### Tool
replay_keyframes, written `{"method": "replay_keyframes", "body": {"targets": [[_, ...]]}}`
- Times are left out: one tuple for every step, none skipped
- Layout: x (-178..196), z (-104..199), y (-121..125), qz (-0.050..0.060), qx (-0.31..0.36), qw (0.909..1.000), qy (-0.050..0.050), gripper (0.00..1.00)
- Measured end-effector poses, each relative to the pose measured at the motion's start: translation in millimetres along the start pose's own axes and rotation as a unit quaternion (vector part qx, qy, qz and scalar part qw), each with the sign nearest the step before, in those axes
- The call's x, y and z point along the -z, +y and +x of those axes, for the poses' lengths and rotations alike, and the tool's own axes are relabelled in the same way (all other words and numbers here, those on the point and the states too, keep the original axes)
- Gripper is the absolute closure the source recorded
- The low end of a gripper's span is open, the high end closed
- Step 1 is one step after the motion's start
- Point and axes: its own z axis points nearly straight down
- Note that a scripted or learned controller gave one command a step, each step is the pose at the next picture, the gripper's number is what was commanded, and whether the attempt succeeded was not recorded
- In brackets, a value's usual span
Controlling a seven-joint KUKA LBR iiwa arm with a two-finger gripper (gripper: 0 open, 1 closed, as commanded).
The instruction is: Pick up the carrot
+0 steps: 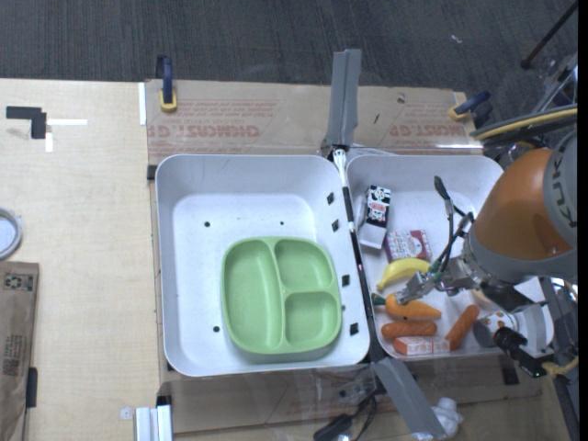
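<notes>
Near edge of the right shallow white bin: a small red-and-white carton is seen lying flat against the front wall. Just behind it an orange carrot lies crosswise, and a second orange carrot, with green at its left end, lies just above that one. To their right a slimmer orange-red carrot-shaped piece is set at a slant, its upper end toward the arm.

The two-finger gripper is seen low over the upper carrot, at its left part, between that carrot and the yellow banana. Whether the fingers are parted or closed cannot be told; nothing is seen clamped between them. No carrot is lifted; all rest on the bin floor.

The grey arm with its orange band is seen entering from the right, covering the right part of this bin.

Further back: a red-and-white packet lies just behind the banana, and a black-and-white milk carton lies beyond it, near the wall dividing the bins.

Left shallow white bin: a light green three-compartment plastic plate is set on the floor, toward the front right.

Far side: the wooden surface carries a brown printed cardboard strip behind the bins, held by a yellow-and-blue clamp.
</notes>
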Motion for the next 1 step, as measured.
{"method": "replay_keyframes", "body": {"targets": [[-9.3, 1.3, 4.1, -0.005, 0.163, 0.9867, 0.000, 0.00]]}}
